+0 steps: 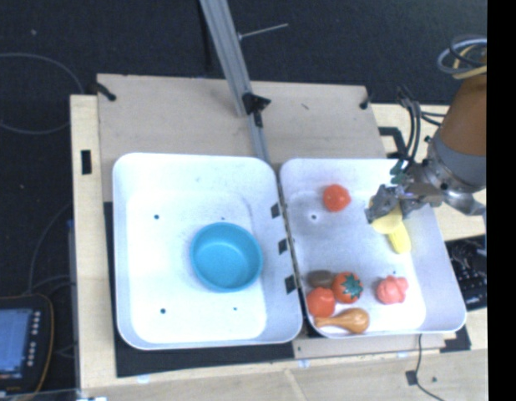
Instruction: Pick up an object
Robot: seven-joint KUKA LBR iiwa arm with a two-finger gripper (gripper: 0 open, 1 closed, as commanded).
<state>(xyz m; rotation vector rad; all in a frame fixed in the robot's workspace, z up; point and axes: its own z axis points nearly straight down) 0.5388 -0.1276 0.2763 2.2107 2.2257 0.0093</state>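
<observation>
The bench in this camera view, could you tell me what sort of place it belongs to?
Most likely a robotics lab's grasping testbed: two shallow white bins sit side by side on a bench, toy fruits lie in the right one, and a robot arm reaches in above them.

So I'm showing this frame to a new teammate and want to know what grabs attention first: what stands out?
The blue bowl stands alone in the left bin, bright against the white. In the right bin, the gripper hangs right above a yellow object near the far right side, with a red-orange ball to its left. Toy foods cluster along that bin's near edge: a tomato, a pink piece and a tan gourd.
</observation>
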